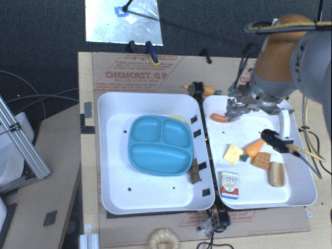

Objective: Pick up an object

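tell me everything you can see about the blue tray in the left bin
The blue tray is a light blue, plastic-looking divided plate with rounded corners and three compartments: two smaller ones along its far side and one long one along its near side. It lies flat, right side up, turned slightly askew, near the middle of the left bin. A pale yellow thing peeks from behind its far edge, and a small brown object sits against its near right corner.

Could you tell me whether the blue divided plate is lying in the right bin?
No, the blue plate lies in the left bin, while the right bin holds small food items.
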### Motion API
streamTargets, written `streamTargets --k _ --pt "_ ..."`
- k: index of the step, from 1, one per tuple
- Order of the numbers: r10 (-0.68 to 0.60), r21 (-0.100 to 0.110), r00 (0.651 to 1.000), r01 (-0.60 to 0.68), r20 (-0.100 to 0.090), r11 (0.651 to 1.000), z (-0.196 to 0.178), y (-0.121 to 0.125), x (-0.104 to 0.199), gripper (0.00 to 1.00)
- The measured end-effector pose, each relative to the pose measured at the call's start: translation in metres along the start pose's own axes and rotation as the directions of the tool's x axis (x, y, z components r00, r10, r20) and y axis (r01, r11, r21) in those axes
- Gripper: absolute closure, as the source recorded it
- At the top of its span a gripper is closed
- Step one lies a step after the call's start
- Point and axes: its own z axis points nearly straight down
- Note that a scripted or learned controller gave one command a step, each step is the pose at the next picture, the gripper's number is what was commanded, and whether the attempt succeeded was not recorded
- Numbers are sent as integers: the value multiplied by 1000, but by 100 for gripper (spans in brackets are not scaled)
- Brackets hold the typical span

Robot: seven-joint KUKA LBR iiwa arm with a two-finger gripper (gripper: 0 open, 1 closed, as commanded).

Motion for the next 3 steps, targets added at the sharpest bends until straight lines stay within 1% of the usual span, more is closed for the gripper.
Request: streamTargets --k 1,2,3 --pt "0 0 1000 0 -2 1000 -12 9 55 100" --pt "0 0 1000 0 -2 1000 -11 37 109 100" --pt "4 1 1000 -4 0 1000 -16 34 113 100"
